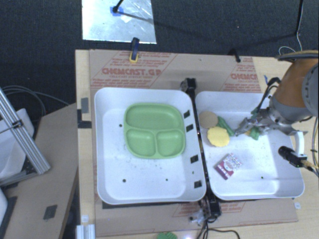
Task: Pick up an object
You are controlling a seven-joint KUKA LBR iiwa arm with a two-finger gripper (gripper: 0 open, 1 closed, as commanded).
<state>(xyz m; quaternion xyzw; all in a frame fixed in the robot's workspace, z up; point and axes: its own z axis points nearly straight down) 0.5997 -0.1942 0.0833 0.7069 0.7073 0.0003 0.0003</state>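
Observation:
My gripper (247,127) hangs low over the right bin (259,183), in its upper right part. A small green piece (255,132) shows right under the gripper; whether it is gripped cannot be told. A long green pod-like thing (224,125) lies just left of the gripper. Beside the pod are a yellow round thing (218,137) and a tan disc (208,118). A red and white packet (228,165) lies nearer the front of the bin.
The left bin (114,178) holds a green divided plate (153,130). A black divider with clips (195,133) runs between the bins. The arm's orange band (299,81) rises at the right edge.

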